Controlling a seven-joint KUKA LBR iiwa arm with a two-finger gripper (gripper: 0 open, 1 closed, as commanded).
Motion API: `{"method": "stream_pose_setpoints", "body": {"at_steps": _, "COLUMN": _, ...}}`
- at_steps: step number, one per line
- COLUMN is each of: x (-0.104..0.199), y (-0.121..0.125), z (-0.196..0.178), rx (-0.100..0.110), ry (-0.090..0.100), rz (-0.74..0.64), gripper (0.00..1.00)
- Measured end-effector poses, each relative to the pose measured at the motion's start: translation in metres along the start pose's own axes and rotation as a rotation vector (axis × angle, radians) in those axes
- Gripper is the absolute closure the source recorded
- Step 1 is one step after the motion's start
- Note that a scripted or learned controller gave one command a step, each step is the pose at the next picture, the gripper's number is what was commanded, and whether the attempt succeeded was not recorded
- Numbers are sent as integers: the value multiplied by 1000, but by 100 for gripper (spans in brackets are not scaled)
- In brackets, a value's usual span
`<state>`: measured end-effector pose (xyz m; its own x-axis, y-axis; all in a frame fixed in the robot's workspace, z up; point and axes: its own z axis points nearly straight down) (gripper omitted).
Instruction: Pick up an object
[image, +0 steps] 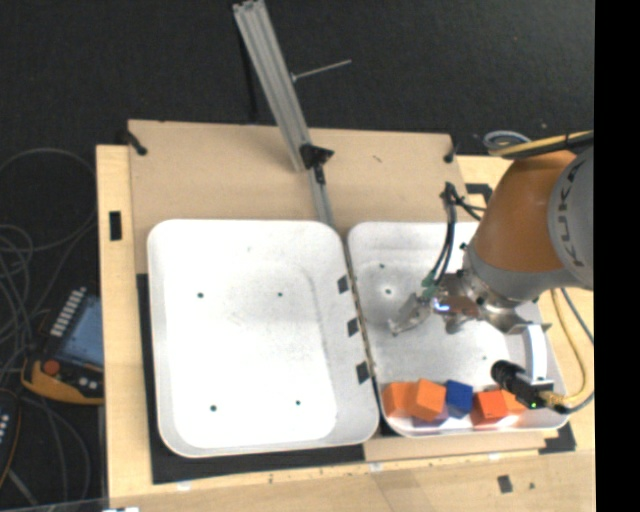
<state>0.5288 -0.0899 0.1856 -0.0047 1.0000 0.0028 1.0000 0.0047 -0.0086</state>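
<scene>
White plastic, two shallow bins side by side on a pale wooden bench (240, 170): left bin (250, 330), broad and speckled; right bin (385, 260), with the arm over it. Along the right bin's near wall, one row of blocks: an orange block (402, 397) at the left, a second orange block (430, 401) touching it and tilted, a blue block (459, 397) just beside that, a third orange block (490, 405) at the right end. The grey arm with orange band (530, 225) reaches in from the right; its gripper (408, 318) hangs over the bin's bare middle, well apart from the blocks. Fingers small and blurred, seemingly with nothing between them; how far the jaws stand apart cannot be told. A metal rail (280, 90) slants across the bench's far edge.
</scene>
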Motion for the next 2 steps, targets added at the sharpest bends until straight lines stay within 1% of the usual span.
{"method": "stream_pose_setpoints", "body": {"at_steps": 1, "x": -31, "y": 55, "z": 64, "rx": -9, "ry": -5, "rz": 6, "gripper": 0}}
{"method": "stream_pose_setpoints", "body": {"at_steps": 2, "x": 6, "y": 46, "z": -4, "rx": -16, "ry": -3, "rz": -1, "gripper": 0}}
